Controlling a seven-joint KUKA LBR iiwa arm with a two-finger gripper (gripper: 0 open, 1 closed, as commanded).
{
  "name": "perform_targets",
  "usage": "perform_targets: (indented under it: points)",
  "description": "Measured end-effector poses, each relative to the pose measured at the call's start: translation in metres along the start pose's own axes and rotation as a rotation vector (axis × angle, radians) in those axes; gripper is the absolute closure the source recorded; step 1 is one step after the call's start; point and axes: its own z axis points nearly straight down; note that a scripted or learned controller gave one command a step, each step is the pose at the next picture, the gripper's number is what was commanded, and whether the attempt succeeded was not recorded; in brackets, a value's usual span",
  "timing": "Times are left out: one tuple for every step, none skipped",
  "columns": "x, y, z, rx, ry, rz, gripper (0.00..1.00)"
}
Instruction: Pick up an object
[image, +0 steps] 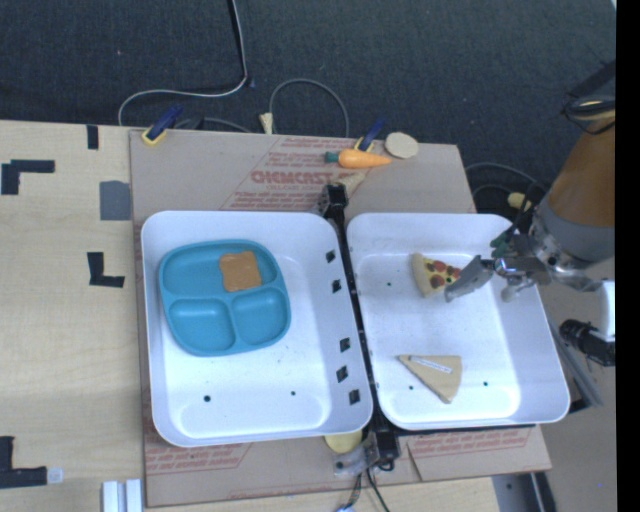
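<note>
In the right bin (520, 400), a pizza slice (430, 272) with red topping lies near the far left part. A pale wedge with a white label (435, 374) rests nearer the front. My gripper (489, 285) hangs low over the bin's far right, just right of the pizza slice. It is open, and its left finger (466, 283) reaches to the slice's right edge. Nothing sits between the fingers. The left bin (250, 410) holds a blue divided plate (212, 325), and a brown square (240, 270) lies in the plate's far compartment.
A toy carrot (362, 158) and a beige disc (402, 146) lie on the cardboard behind the bins. A black divider with clips (346, 310) runs between the bins. A yellowish object (342, 440) pokes out below the front edge. Cables trail at the back.
</note>
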Motion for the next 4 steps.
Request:
perform_targets:
  points:
    - [-0.005, 0.041, 0.150, 0.000, -0.002, -0.002, 0.00]
    - [-0.068, 0.117, 0.147, -0.001, 0.002, -0.001, 0.00]
    - [0.004, 0.126, 0.146, -0.006, -0.003, -0.005, 0.00]
    - [0.000, 0.127, 0.132, -0.010, -0.003, -0.002, 1.00]
